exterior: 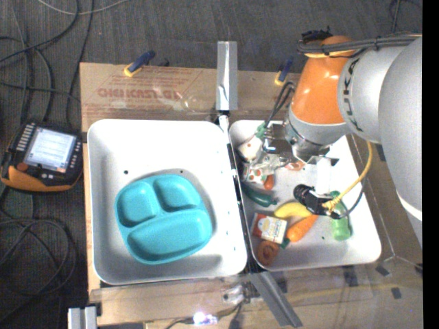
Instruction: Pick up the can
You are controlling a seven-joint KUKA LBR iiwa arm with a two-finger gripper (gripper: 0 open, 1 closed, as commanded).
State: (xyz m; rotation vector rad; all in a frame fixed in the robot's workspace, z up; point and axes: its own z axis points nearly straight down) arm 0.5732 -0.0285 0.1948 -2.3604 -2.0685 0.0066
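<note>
The can [256,175] looks like a small white and red cylinder lying in the right bin [363,249], near its left wall. My gripper [273,155] hangs low over the upper left part of that bin, just above and to the right of the can, and its dark body hides part of what lies beneath it. I see nothing clearly held.
A white item [247,147] lies above the can. Below it are a green item [261,197], a banana [293,211], a carrot [302,229], a red and yellow box [272,229] and a green piece [341,229]. The left bin [103,149] holds a blue divided plate [162,216].
</note>
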